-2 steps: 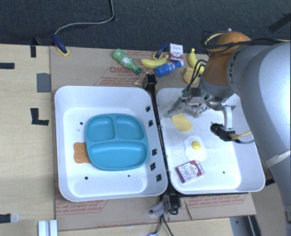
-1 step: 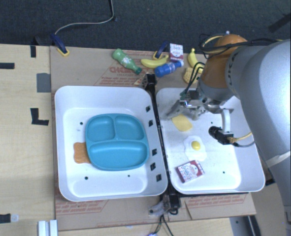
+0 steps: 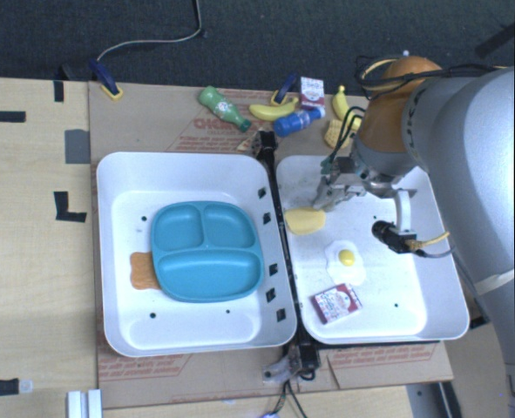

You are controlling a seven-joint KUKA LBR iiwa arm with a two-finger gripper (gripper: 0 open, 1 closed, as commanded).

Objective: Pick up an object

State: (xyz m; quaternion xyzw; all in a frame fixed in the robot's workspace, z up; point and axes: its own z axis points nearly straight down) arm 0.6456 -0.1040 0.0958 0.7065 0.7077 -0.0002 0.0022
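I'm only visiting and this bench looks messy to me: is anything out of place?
Yes. A green bottle, bananas and a blue bottle lie on the cardboard behind the bins, outside them. In the left bin, an orange piece is half tucked under the blue plate.

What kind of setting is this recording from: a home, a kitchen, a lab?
Most likely a robotics lab bench for pick-up trials. Two white bins sit taped on cardboard, holding toy food such as a fried egg and a blue divided plate, with the arm's claw reaching in.
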